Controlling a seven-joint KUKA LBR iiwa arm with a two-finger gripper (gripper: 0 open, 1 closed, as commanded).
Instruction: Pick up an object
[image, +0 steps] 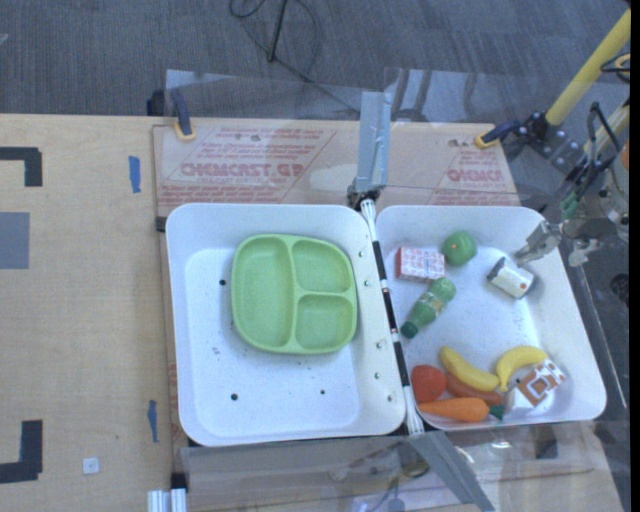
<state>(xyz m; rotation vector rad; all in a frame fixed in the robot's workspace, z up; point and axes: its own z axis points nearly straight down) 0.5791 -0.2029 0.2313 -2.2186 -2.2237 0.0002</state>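
From above, the gripper (540, 243) hung at the far right side of the right bin (575, 300), its grey fingers (532, 248) reaching in from the right; whether the jaws stood open or closed I could not tell, and nothing showed between them. Just beside the jaws, toward the near-left, lay a small white can (510, 281) on its side, close to the fingertips but apart from them as far as could be seen. Left of the jaws sat a green apple (459, 248), and further left a red-and-white box (420, 263). A green bottle (428, 306) lay tilted near-left of the jaws, beside the bin's left wall. Well nearer than the jaws, at the bin's near end, lay two bananas (468, 369), a carrot (456, 409), a red pepper (429, 382) and an orange-and-white carton (541, 383), crowded together. Far left of the jaws, the left bin (200, 400) held a green divided plate (294, 293) with three compartments.
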